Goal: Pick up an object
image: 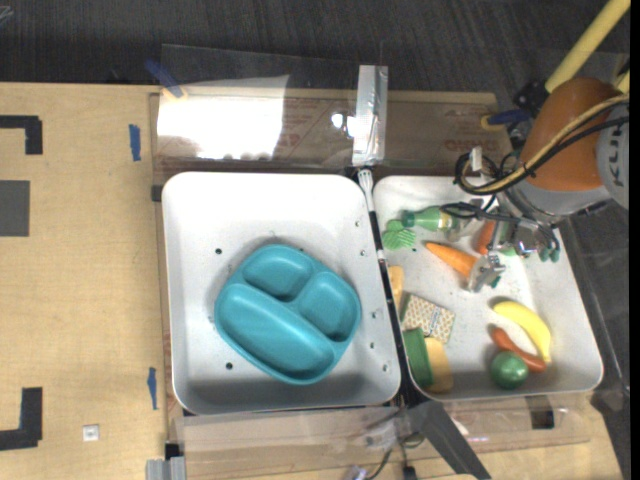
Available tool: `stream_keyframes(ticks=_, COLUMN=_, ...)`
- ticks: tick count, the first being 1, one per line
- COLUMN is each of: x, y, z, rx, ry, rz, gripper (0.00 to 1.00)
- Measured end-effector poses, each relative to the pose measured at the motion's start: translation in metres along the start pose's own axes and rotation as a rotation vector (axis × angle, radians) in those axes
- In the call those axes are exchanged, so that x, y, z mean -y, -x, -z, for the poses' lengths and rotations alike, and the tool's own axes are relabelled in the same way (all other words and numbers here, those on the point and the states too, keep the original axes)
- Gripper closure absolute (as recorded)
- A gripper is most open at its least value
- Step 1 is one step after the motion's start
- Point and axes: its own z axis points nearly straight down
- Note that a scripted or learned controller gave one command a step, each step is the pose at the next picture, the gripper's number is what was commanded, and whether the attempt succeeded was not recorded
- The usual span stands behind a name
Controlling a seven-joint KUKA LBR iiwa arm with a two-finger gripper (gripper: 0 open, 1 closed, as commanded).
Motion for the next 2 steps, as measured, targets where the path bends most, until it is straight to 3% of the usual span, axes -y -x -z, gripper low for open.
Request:
stream_keyframes(ticks=1, x=-0.049, y=-0.028, z=0.001, rx=0.005, ry=0.002, rz=-0.211, gripper=0.0)
stream_keyframes(ticks=2, x=-0.049, y=-0.024, z=0.014, rx=0.02, ry=-0.001, rz=-0.21, gripper=1.0)
